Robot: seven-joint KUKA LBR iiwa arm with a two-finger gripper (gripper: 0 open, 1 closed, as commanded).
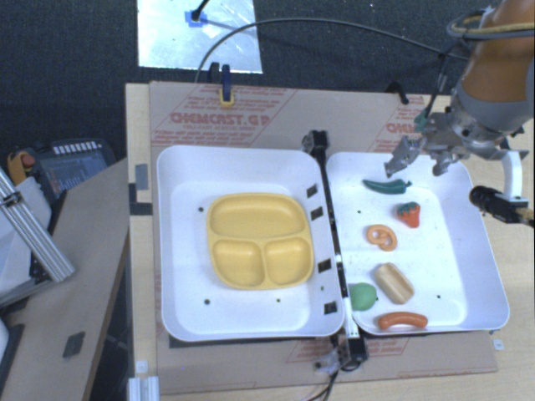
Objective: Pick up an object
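Pepper (386,186) teal, curved, glossy | claw (415,160) open above | bin (468,249) smooth white

1. Two shallow white bins on the worktop: a left bin (180,224) and a right bin (468,257).
2. One yellow divided tray (259,239), with three compartments, in the left bin.
3. Six toy foods in the right bin:
   - one dark green pepper (386,186), farthest
   - one strawberry (408,214)
   - one pretzel (381,237)
   - one bread roll (394,282)
   - one green round piece (362,296)
   - one sausage (402,321), nearest
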